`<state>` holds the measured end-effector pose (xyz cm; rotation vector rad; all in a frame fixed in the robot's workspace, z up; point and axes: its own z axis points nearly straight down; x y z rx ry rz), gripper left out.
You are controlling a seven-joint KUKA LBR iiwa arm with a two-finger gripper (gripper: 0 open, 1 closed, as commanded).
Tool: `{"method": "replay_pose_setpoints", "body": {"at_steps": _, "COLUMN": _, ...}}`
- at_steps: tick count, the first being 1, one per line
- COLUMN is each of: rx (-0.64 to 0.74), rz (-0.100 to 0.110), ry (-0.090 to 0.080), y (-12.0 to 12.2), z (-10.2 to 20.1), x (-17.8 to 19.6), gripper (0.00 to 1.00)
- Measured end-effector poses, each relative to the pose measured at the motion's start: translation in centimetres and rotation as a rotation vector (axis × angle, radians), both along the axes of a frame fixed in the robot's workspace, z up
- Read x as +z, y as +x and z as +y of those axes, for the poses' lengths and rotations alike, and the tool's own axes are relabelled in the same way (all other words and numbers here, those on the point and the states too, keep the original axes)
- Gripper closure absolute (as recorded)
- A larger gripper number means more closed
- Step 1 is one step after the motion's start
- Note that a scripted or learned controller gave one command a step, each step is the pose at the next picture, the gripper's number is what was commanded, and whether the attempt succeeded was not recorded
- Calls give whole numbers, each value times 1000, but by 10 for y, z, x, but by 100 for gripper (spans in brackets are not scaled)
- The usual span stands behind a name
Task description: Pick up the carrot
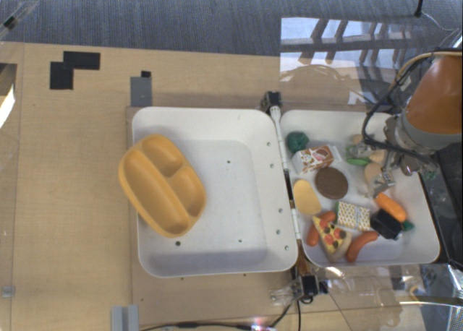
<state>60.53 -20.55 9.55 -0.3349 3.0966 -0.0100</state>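
One carrot [391,207] lies in the right of two bins [427,199], just under the tool [384,178], whose opening I cannot tell.

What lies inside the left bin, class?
Inside the left bin lies one yellow divided plate, near its left wall. The bin floor beneath the plate is covered.
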Motion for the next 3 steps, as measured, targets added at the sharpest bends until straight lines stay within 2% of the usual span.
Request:
{"method": "replay_pose_setpoints", "body": {"at_steps": 1, "rx": 5, "rz": -18, "ry": -3, "y": 6, "z": 1, "x": 15, "gripper": 100}}
{"method": "replay_pose_setpoints", "body": {"at_steps": 2, "rx": 203, "rz": 8, "ry": -5, "y": -66, "z": -1, "x": -4, "gripper": 100}}
{"method": "replay_pose_setpoints", "body": {"at_steps": 3, "rx": 755, "rz": 13, "ry": -13, "y": -17, "z": 1, "x": -5, "gripper": 100}}
